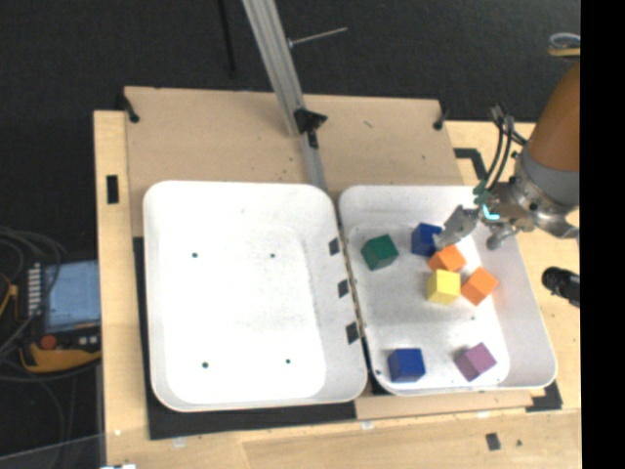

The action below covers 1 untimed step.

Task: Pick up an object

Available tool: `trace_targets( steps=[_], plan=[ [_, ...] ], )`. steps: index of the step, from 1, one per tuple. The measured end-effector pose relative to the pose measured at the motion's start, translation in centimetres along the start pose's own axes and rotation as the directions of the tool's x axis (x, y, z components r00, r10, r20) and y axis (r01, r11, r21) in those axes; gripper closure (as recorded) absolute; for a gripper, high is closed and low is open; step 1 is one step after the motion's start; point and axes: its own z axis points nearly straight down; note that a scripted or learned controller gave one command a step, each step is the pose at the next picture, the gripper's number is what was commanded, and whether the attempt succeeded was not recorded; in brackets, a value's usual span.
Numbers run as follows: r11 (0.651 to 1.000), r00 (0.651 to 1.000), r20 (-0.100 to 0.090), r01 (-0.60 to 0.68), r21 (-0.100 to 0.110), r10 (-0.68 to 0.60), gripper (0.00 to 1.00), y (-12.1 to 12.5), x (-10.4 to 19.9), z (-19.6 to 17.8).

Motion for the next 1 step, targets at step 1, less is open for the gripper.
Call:
trace_targets(
  steps=[1],
  plan=[
    [1.000, 1.000, 0.001, 0.000, -0.005, 0.000, 0.00, 0.09, 0.02, -0.23]
  ],
)
